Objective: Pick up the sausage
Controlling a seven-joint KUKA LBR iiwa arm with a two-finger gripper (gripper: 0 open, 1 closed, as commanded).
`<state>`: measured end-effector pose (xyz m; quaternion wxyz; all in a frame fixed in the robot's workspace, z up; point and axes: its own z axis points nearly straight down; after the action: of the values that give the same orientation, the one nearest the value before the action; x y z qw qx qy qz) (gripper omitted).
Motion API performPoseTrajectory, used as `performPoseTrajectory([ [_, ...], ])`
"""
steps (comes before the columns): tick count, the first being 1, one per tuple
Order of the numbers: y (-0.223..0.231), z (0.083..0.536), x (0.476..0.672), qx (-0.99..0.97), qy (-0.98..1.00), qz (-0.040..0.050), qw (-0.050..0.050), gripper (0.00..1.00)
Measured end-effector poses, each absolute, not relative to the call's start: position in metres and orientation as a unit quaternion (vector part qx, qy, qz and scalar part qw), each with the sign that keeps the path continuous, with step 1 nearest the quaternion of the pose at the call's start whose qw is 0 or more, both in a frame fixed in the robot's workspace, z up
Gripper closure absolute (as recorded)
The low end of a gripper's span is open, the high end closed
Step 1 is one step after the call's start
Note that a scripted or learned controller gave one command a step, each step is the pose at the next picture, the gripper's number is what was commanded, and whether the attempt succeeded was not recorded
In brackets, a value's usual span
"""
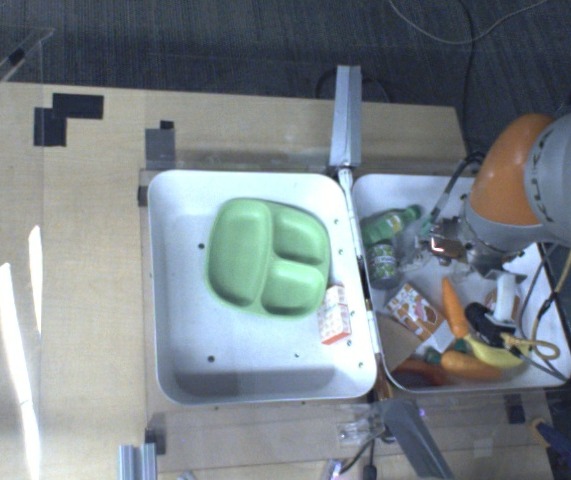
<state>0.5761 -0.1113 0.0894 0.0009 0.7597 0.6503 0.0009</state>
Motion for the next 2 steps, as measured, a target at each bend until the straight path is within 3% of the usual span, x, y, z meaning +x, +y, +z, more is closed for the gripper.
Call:
performPoseTrajectory([
  [1, -0.17, 0.087, 0.605, 0.748, 0.664, 0.0023, 0.004, 0.0],
  [2, -0.145, 0.088, 0.583, 0.738, 0.675, 0.0027, 0.004, 0.0],
])
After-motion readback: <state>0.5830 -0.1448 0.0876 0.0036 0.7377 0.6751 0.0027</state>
